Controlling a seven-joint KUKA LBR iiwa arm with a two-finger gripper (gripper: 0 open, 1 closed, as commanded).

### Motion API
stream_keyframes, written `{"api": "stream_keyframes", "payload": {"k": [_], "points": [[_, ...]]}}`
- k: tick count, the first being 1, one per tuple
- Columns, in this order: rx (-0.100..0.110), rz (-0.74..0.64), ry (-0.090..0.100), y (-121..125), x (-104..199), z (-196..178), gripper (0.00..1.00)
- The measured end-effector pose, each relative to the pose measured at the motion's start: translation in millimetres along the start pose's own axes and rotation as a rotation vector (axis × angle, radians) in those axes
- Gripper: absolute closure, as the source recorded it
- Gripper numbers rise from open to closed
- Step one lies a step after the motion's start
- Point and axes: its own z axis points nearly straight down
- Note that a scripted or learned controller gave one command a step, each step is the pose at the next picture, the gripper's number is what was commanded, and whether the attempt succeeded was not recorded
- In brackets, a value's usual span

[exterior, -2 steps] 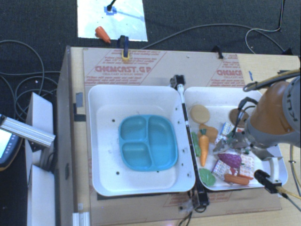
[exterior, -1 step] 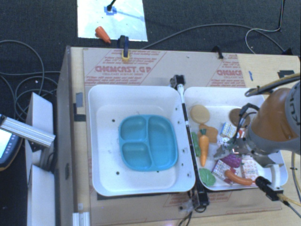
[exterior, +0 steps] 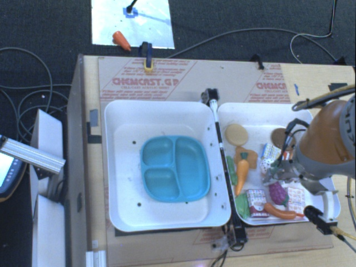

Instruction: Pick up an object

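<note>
Low at the right of the frame, the gripper [exterior: 276, 174] hangs over a purple toy [exterior: 276, 193]; its opening cannot be made out.

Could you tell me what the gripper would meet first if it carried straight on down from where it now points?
Probably the purple toy lying in the right bin, just below the gripper. Depth is hard to judge from this slanted view, so the small printed box beside it is also possible.

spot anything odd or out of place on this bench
Mostly tidy. One orange piece lies off the bench, on the pale sheet beyond the bins, while the other toy food sits crowded in the right bin.
</note>
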Motion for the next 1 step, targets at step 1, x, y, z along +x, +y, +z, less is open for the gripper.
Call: {"api": "stream_keyframes", "payload": {"k": [1], "points": [[0.005, -0.002, 0.002, 43.6, 87.0, -89.0, 1.00]]}}
